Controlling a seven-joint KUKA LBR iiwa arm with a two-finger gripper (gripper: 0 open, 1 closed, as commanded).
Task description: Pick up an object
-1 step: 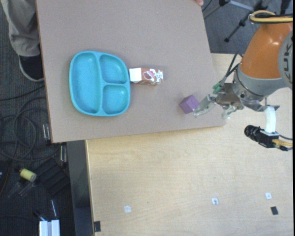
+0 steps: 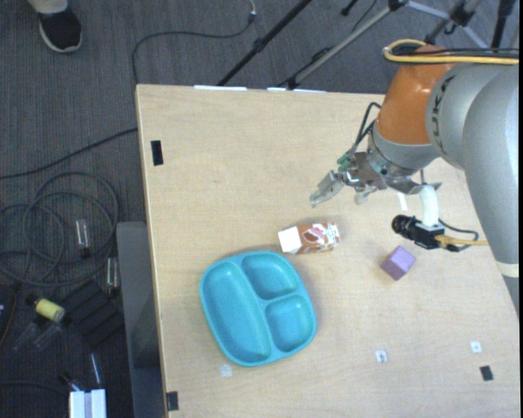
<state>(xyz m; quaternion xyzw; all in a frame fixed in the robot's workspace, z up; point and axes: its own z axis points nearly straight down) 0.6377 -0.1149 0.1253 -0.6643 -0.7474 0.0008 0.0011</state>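
A small brown and white carton [image 2: 310, 237] lies on its side near the middle of the wooden table [image 2: 227, 155]. To its right sits a purple cube [image 2: 399, 262]. My gripper [image 2: 340, 196] hangs above the table just up and right of the carton, apart from it. Its fingers are open and point down-left, with nothing between them. The grey arm with the orange band [image 2: 414, 103] comes in from the right.
A blue divided plate [image 2: 218, 307] rests at the table's front, just below the carton. A black plug on a yellow cable [image 2: 414, 227] hangs from the arm beside the cube. Cables and gear lie on the floor to the left.
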